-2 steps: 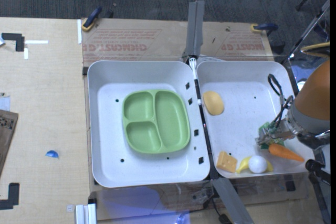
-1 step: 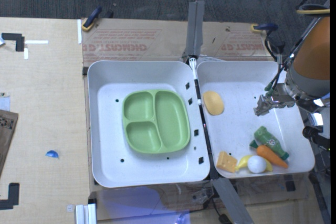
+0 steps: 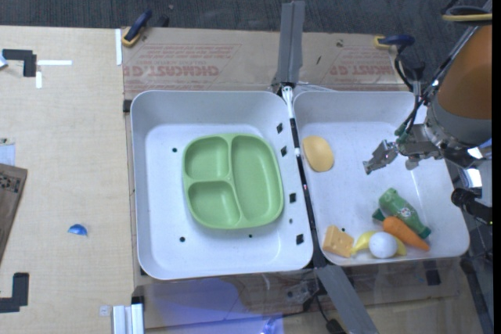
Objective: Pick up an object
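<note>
Gripper [image 3: 379,159] above right bin [image 3: 352,117] holding six food items.

You're looking at an evenly lit, bright scene, light falling from above. Both white bins [image 3: 149,192] come up nearly washed out, with soft shadows hugging their inner walls. The green tray [image 3: 233,182] throws a faint shadow at its lower edge. There's a bluish glare patch at the bottom of the frame. The arm [image 3: 470,82] at the right edge looks soft, slightly blurred. Overall detail is modest, grainy.
</note>
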Controlling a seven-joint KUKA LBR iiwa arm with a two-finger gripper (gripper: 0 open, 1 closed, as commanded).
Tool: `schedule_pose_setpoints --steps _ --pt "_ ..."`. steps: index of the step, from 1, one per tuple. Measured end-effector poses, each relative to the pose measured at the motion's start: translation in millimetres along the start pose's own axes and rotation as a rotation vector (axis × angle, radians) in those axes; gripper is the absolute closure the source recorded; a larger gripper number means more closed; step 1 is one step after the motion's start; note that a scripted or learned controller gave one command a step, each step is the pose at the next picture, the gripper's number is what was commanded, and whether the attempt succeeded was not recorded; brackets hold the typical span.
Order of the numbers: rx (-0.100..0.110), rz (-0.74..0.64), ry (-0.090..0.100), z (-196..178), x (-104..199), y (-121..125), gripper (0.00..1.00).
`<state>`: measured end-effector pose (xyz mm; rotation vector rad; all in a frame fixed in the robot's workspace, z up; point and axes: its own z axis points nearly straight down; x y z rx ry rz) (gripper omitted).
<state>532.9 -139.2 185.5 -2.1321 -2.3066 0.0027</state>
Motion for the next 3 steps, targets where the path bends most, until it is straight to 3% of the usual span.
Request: schedule_pose_setpoints --steps 1,2,3 --pt "-0.001 0.006 0.0 94 -37 -26 0.0" --pt "0.0 0.008 0.0 86 -37 -27 1.0" --pt "-0.001 -0.02 0.0 -12 11 34 1.0"
